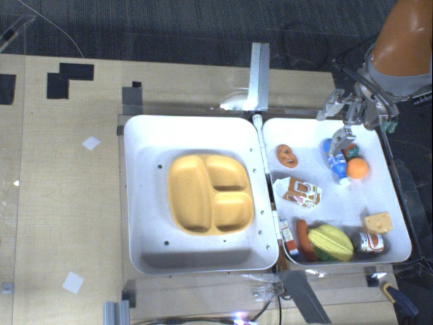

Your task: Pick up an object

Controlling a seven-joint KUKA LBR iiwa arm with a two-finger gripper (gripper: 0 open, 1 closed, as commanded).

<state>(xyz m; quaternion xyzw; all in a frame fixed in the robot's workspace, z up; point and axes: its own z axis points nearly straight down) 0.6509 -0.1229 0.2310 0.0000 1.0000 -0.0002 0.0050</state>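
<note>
On the left part of the counter [61, 202] there are only some black squares and small pale marks on the wood. Next comes the left bin [142, 181], and inside it lies one yellow tray [210, 193] with three compartments, a long one on the left and two smaller ones on the right. The tray sits near the middle of this bin.

The right bin [396, 202] touches the left bin along the middle edge and it holds many small things. Near its upper left is a brown pretzel-shaped toy [287, 156]. Below it lies a white packet with red print [302, 192]. At the lower edge, from left to right, there are a thin red and white tube [286, 234], a red sausage-shaped toy [304, 240], a yellow corn cob [331, 241] with some green under it, and a dark can [372, 243] on its side. Just above the can is a tan block like cheese [378, 222].

In the upper right of this bin a blue and white bottle [336, 160] lies beside an orange ball [357, 169], and they are touching or almost touching. A small red and green thing sits just above the ball, but I cannot tell what it is. The gripper [344, 138] is directly over the top of the bottle, with its fingers pointing down. I cannot tell if the fingers are spread or pressed together, or if they touch the bottle.
</note>
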